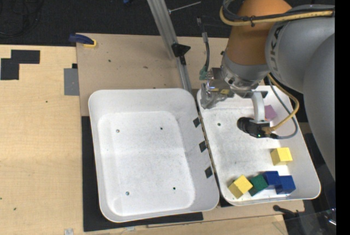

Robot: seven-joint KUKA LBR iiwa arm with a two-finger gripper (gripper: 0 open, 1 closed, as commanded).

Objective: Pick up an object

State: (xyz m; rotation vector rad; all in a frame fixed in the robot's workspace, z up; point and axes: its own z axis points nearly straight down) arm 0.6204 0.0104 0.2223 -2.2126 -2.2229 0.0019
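The right bin [229,146] holds several small blocks. A yellow cube [281,155] lies near its right wall. Along the front edge sit a yellow block [239,186], a green block [258,183] and a blue block [279,181], close together. A pink block [269,113] rests near the far right side, partly behind a cable. My gripper [210,96] hangs low over the bin's far left corner, well away from all the blocks, with nothing visibly held.
The left bin [104,119] stands beside the right one. A slanted metal rail [164,21] rises behind the bins. The grey arm and its orange band [257,15] overhang the right bin's far side. A black cable end [252,127] dangles over the bin.
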